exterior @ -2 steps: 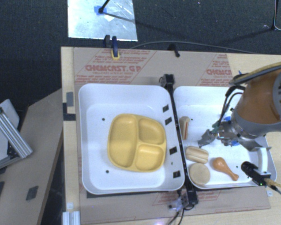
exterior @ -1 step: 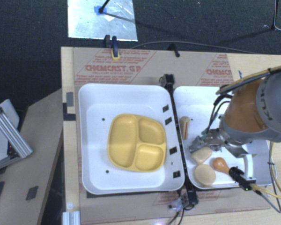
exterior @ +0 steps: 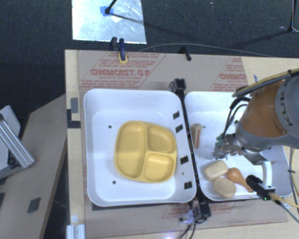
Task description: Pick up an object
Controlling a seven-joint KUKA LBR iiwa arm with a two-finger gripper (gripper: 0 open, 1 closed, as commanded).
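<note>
In the right bin (exterior: 209, 108) lie a small tan and reddish cylinder (exterior: 196, 135) near the left wall, two beige rounded lumps (exterior: 216, 170) (exterior: 224, 187) at the front, and an orange-brown pear-shaped piece (exterior: 236, 175) beside them. My gripper (exterior: 221, 151) hangs low over the bin's middle, just above and behind the upper beige lump, right of the cylinder. Nothing shows between its tips from this angle. The grey arm with its orange band (exterior: 261, 116) covers the bin's right half.
The left bin (exterior: 97, 133) holds a yellow divided plate (exterior: 145, 151). Black clips (exterior: 179, 128) line the wall between the bins. A blue and yellow clamp (exterior: 120, 49) sits at the bench's back edge, and an aluminium frame (exterior: 10, 143) stands at the left.
</note>
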